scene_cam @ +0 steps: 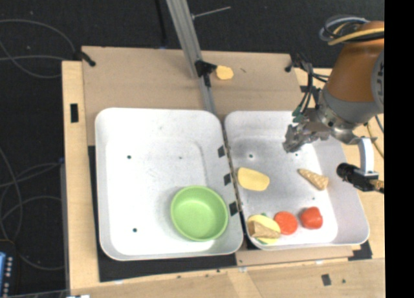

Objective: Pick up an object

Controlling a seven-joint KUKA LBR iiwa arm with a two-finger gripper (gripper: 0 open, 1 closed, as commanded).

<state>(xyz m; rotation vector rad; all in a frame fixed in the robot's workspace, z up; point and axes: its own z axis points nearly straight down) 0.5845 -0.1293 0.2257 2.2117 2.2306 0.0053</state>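
Note:
My gripper (292, 145) hangs over the upper middle of the right bin (272, 132), with nothing seen between its fingers. Below and left of it a pale yellow lump (253, 179) lies near the bin's left wall. A tan cone-shaped piece (313, 178) lies to the gripper's lower right. Along the front edge sit a red piece (312, 218), an orange-red round piece (285, 222) and a yellow and tan piece (264, 229).
The left bin (139, 141) holds a green bowl (199, 212) in its front right corner. A small yellow thing (224, 73) lies on the bench behind the bins, beside a slanted metal post (184, 25).

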